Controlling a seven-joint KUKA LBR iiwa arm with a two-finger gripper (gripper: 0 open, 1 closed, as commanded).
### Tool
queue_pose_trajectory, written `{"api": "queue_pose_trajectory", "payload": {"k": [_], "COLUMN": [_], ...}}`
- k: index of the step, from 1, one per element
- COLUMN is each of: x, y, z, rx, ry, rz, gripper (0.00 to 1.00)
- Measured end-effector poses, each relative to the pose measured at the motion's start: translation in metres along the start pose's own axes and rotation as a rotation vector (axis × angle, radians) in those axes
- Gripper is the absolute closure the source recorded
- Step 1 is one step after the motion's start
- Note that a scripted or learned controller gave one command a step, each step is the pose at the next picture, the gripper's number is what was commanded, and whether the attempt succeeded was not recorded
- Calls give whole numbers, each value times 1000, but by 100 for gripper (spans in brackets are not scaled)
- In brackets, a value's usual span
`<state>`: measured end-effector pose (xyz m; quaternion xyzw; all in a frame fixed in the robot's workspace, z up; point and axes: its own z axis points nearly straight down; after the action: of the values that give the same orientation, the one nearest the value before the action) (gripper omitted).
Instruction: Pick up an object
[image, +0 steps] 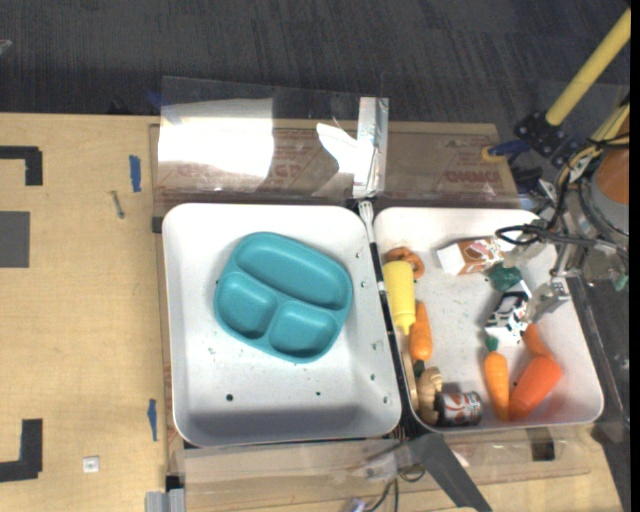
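Orange carrots (535, 385) lie in rt bin (590, 405) front corner w/ a small can (460, 405) beside them; black-white toy (510, 315) sits mid-bin, yellow bottle (400, 290) along divider. Gripper (555, 290) hangs just right of the toy; I can't tell its opening or grasp. Teal tray (283, 295) in left bin (200, 400).

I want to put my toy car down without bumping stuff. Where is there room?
Best spot: the left bin, on the bare white floor between the teal tray and the bin's near edge. The right bin is crowded with the yellow bottle, carrots and a can; one small bare patch sits mid-bin.
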<state>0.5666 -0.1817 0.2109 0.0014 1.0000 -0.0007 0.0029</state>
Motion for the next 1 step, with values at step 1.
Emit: {"api": "queue_pose_trajectory", "payload": {"k": [1], "x": [40], "y": [-18], "z": [122], "rx": [1], "ry": [-6], "rz": [16], "gripper": [0]}}
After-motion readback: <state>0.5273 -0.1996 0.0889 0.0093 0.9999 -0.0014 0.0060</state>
